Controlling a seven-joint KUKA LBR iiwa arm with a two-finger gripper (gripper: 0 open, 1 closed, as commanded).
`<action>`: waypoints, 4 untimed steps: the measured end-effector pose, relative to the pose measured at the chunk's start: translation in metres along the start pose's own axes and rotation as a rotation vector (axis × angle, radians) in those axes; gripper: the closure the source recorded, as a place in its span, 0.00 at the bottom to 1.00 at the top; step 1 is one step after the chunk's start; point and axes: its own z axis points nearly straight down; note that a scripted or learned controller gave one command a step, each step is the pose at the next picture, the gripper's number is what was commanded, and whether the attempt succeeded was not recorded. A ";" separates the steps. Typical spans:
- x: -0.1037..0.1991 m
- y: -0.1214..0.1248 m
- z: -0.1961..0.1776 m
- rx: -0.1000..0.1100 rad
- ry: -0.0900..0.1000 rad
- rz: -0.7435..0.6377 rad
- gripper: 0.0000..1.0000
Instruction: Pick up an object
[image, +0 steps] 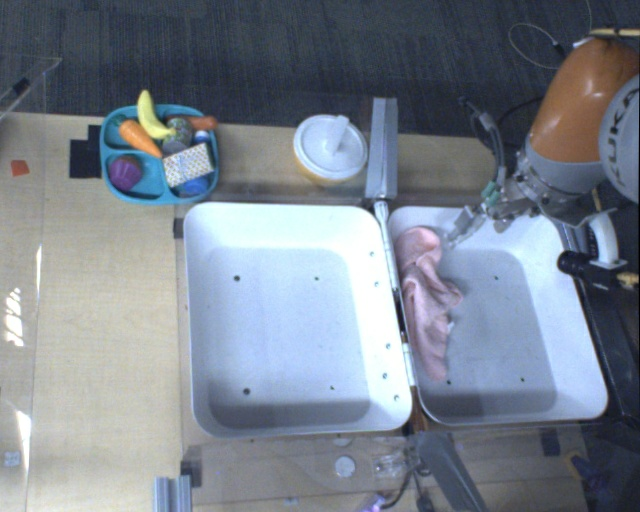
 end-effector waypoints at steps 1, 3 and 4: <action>0.023 -0.066 0.106 -0.008 -0.003 -0.065 0.00; 0.004 0.031 0.112 0.014 0.007 -0.119 0.00; 0.034 0.043 -0.027 -0.003 -0.001 -0.189 0.00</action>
